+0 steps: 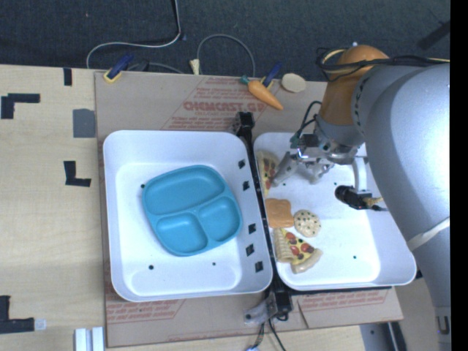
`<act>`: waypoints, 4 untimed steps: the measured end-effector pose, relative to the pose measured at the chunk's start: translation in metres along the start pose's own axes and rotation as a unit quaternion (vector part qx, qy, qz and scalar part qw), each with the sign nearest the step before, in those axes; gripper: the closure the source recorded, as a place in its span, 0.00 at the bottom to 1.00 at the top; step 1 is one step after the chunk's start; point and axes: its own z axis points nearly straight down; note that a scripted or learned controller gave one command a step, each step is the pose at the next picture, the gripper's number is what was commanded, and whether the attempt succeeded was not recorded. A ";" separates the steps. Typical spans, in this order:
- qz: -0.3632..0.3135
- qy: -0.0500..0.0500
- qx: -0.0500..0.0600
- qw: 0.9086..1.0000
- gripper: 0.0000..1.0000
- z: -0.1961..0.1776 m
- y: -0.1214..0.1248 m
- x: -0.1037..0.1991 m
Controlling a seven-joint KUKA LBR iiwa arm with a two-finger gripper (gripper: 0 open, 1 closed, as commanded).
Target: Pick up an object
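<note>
My gripper (298, 174) hangs low over the back left part of the right bin (380, 265), its fingers spread open with bare white floor between them. Just left of it, a striped flat toy food piece (267, 169) lies against the bin's left wall. In front of the gripper lie a slice of toast (278, 212), a chocolate-chip cookie (306, 223) and a pizza slice (298, 251), all apart from the fingers. The grey arm (409, 137) comes in from the right, covering that bin's back right corner.
The left bin (124, 269) holds a blue divided plate (191, 208). Behind the bins, on the cardboard, lie an orange carrot (265, 95) and a small beige piece (293, 82). Black clips sit along the wall between the bins.
</note>
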 end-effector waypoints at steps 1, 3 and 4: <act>0.005 -0.004 -0.021 1.000 0.00 -0.002 -0.005 -0.001; 0.004 -0.003 -0.020 1.000 0.00 -0.002 0.007 0.003; 0.003 0.006 -0.040 0.999 0.00 -0.001 -0.053 0.015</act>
